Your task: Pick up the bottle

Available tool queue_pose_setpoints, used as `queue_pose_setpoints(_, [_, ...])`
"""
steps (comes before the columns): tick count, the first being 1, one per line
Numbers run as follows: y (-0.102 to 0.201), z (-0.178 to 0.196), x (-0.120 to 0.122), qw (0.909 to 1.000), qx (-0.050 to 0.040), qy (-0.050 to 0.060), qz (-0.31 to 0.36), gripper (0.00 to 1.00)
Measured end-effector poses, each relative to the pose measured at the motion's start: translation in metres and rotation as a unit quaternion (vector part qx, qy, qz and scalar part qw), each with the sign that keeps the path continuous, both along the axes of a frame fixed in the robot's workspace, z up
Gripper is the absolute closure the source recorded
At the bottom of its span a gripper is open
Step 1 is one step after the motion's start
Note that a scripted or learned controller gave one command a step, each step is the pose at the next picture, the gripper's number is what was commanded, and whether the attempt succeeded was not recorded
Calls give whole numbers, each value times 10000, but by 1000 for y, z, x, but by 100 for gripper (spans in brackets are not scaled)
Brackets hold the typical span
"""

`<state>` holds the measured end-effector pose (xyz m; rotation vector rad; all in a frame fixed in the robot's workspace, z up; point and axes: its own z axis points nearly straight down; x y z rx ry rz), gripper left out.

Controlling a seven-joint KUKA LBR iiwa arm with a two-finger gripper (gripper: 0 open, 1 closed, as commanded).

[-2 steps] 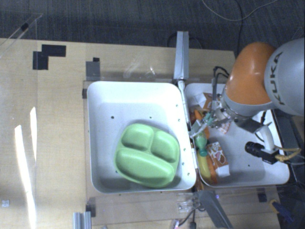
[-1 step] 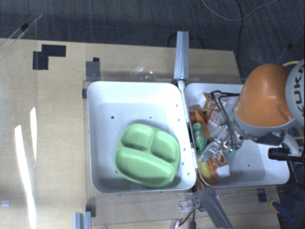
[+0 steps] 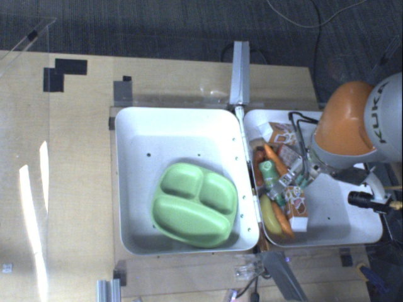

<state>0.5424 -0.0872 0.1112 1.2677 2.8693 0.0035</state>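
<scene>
A small green bottle (image 3: 268, 172) lies in the left part of the right bin (image 3: 343, 233), among a heap of food items. My gripper (image 3: 295, 180) is low over that heap, just right of the bottle and close to it. The grey arm with its orange band (image 3: 343, 126) covers the bin's upper right. Whether the gripper touches the bottle is hidden by the clutter around it.
Around the bottle lie a carrot (image 3: 274, 156), a banana (image 3: 271, 216), a second carrot (image 3: 285, 223) and a snack packet (image 3: 282, 134). The left bin (image 3: 135, 137) holds a green divided plate (image 3: 195, 203). A metal divider post (image 3: 240, 74) stands between the bins.
</scene>
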Motion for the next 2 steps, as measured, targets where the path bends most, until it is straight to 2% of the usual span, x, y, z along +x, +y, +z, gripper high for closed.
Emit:
queue_pose_setpoints(1, [-32,51,-10,9999,-3,-7,100,0])
queue_pose_setpoints(2, [-7,-19,-39,9847,-13,-107,-1738,0])
